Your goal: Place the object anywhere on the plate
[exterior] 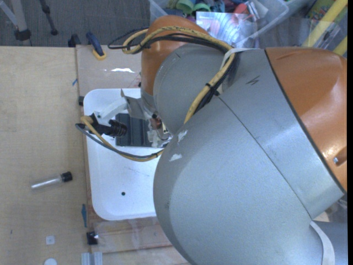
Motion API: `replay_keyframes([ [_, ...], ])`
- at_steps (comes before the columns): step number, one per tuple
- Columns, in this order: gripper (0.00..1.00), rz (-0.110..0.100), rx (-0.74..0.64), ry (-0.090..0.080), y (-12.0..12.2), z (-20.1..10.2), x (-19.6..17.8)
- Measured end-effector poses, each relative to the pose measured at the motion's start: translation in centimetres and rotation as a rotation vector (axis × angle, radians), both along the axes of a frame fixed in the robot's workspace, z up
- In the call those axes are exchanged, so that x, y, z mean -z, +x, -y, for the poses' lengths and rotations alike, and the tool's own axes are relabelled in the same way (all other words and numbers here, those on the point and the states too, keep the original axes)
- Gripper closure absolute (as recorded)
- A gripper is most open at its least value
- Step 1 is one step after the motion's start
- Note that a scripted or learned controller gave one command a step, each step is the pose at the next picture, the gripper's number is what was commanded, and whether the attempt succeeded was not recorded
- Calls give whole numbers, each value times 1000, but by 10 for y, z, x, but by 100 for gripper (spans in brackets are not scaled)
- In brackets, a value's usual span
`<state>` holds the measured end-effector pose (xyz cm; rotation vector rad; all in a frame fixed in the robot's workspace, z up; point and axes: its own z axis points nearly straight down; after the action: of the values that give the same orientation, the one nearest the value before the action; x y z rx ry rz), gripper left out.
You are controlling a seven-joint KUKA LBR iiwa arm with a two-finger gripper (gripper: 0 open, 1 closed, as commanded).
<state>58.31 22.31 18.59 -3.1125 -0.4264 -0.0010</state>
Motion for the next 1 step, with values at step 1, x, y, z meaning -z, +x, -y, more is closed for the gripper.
replay_keyframes([
  [1, 100, -8, -91, 0, -93, 59, 24],
])
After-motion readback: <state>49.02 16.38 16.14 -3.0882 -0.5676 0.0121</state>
